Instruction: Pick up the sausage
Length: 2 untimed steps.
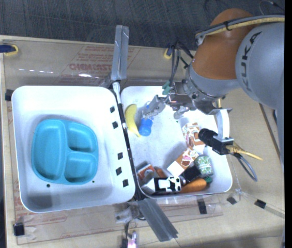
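While the hand (pixel 153 107) hangs over the right bin (pixel 156 138) near the banana (pixel 131 119), grip unreadable from here, the sausage may be that brownish piece (pixel 186 161) among toys by the front wall.

Open floor mid right bin (pixel 215 182); clutter along near wall, banana (pixel 131 120) and blue cup (pixel 145 127) crowding left.

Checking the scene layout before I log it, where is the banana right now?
The banana lies in the right bin, against its left wall, just left of a small blue cup.
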Tool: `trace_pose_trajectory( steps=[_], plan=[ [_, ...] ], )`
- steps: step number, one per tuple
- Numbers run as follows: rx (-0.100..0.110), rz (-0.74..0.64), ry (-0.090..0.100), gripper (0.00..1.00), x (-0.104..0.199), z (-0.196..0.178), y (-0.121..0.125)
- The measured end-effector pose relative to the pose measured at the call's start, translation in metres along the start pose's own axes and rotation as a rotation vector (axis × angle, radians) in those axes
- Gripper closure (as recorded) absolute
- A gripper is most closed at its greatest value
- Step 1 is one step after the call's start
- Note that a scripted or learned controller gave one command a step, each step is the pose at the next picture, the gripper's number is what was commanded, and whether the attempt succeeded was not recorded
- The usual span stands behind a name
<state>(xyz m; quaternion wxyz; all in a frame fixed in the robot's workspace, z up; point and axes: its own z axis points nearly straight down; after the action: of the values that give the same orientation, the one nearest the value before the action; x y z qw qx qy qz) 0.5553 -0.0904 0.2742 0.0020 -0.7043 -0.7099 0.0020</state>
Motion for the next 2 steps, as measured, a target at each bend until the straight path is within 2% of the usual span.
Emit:
trace_pose_trajectory(
  steps=[1, 2],
  plan=[
    [0.000, -0.139, 0.000, 0.00, -0.008, 0.112, -0.045],
    [-0.001, -0.274, 0.001, 0.00, -0.047, 0.184, -0.033]
  ],
)
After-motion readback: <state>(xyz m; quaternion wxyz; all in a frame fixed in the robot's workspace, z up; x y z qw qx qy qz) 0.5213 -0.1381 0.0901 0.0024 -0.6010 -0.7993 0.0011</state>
